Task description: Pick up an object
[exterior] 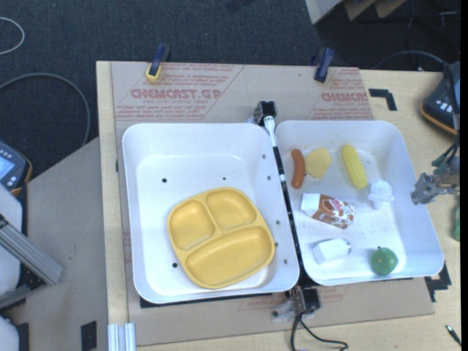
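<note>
The right bin [409,225] holds several small objects. A red sausage [297,168], a pale yellow round piece [318,163] and a yellow corn cob [355,167] lie along its far side. Below them are a small white lumpy item [380,192], a brown-and-white carton [329,210], a white block [331,250] and a green ball-like fruit [384,260]. My gripper [428,187] shows as a small grey shape at the right edge of the camera view, just outside the bin's right rim. Nothing is visible in it.
The left bin [146,167] holds a yellow divided plate [221,236]. The two bins meet at a clamped ridge [281,189]. A dark device [442,104] sits on the bench at far right. Clamps [156,63] hold the board's far edge.
</note>
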